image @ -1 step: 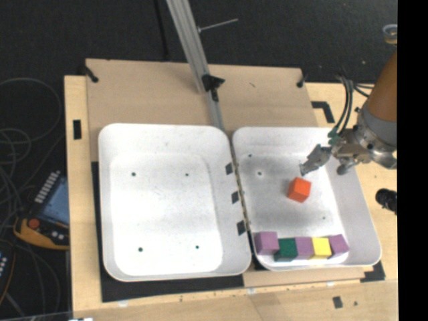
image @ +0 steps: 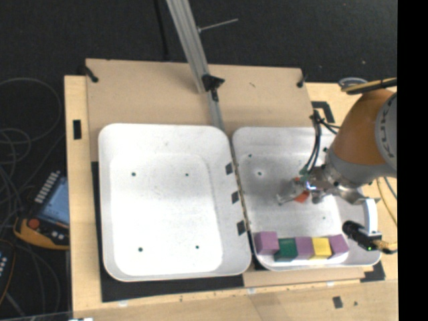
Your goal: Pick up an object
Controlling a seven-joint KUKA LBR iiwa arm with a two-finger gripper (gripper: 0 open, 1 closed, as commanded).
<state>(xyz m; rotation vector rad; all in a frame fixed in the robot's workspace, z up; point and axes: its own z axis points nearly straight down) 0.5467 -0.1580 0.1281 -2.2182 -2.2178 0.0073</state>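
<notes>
My gripper [image: 299, 192] hangs low over the middle of the right bin [image: 267, 152], reaching in from the right under the orange wrist band. A small orange-red object [image: 304, 195] shows right at the fingertips, but I cannot see whether it sits between them. Along the right bin's front edge lies a row of blocks: a purple block [image: 266, 241], a green block [image: 287, 249], another purple block [image: 304, 246], a yellow block [image: 322, 247] and a purple block [image: 338, 244] at the end.
The left bin [image: 167, 199] lies beside the right one, with small clips along the shared edge. A slanted metal pole [image: 194, 52] rises from the back of the bench. Cables and a handheld pendant [image: 47, 212] lie on the floor at left.
</notes>
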